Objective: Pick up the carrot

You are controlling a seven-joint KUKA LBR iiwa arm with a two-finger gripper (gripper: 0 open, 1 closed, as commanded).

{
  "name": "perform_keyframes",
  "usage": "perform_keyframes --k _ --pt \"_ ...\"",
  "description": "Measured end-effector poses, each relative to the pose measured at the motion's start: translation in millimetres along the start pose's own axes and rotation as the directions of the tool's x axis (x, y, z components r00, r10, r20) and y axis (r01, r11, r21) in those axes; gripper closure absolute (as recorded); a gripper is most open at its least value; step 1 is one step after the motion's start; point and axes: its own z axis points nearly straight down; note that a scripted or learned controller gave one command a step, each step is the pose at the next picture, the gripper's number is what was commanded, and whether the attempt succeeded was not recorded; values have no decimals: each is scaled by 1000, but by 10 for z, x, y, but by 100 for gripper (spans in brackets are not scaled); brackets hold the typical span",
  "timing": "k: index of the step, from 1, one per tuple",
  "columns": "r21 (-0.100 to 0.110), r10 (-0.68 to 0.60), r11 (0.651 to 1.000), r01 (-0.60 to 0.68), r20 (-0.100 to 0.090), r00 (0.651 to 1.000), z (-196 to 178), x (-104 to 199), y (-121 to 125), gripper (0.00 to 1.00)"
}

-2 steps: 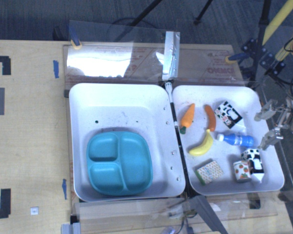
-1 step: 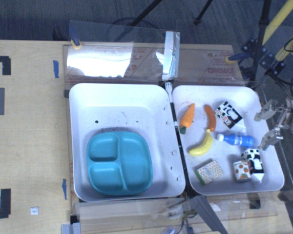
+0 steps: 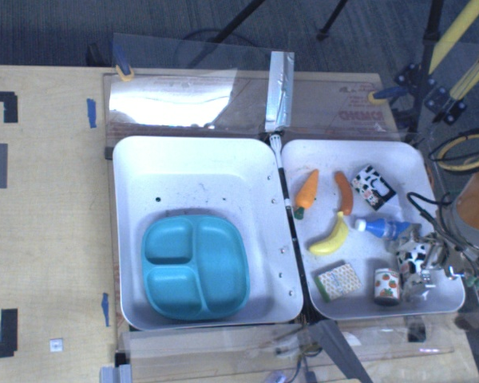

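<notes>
The gripper [image 3: 425, 271] sits low over the near right corner of the right bin [image 3: 319, 152], a tangle of metal and cables, and whether it is open or closed cannot be told from this slanted view. Just beside it lie a black-and-white spotted toy [image 3: 415, 255] and a small can with a red print [image 3: 387, 285]; no words on the can can be read. A blue and white bottle [image 3: 381, 228] lies a little farther in. The carrot [image 3: 306, 190] rests well apart from the gripper, near the bin's left wall toward the back: orange, tapered, with a green end pointing toward the near side. Near it are a sausage [image 3: 344, 192], a yellow banana [image 3: 330, 238], a spotted cube [image 3: 374, 186] and a patterned packet [image 3: 339, 280]. The left bin [image 3: 191, 162] holds a blue divided plate [image 3: 195, 266]. Behind the bins, faint reddish lettering on the cardboard [image 3: 359, 106] is too blurred to read.
</notes>
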Motion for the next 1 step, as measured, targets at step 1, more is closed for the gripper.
perform_keyframes --k 1 --pt "1 79 997 -79 1 997 -1450 3 112 0"
